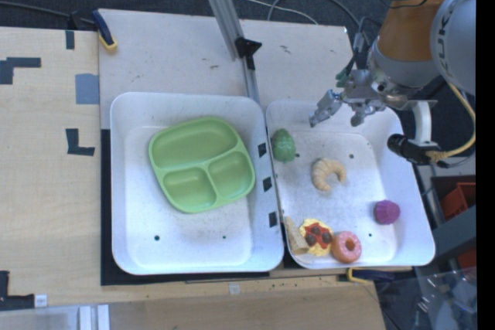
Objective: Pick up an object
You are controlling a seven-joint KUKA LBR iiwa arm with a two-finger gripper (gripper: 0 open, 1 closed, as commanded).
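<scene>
Our hand (pixel 345 115) hangs with fingers apart and empty above the right bin (pixel 402 189), so we may miss the croissant (pixel 328 173).

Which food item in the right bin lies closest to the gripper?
The green round item, near the bin's left wall, lies closest to the gripper; the croissant comes next.

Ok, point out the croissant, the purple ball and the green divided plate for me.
croissant (pixel 329 173): camera view, middle of its curved body.
purple ball (pixel 387 211): camera view, centre of its top.
green divided plate (pixel 193 147): camera view, floor of its large upper compartment.
</scene>
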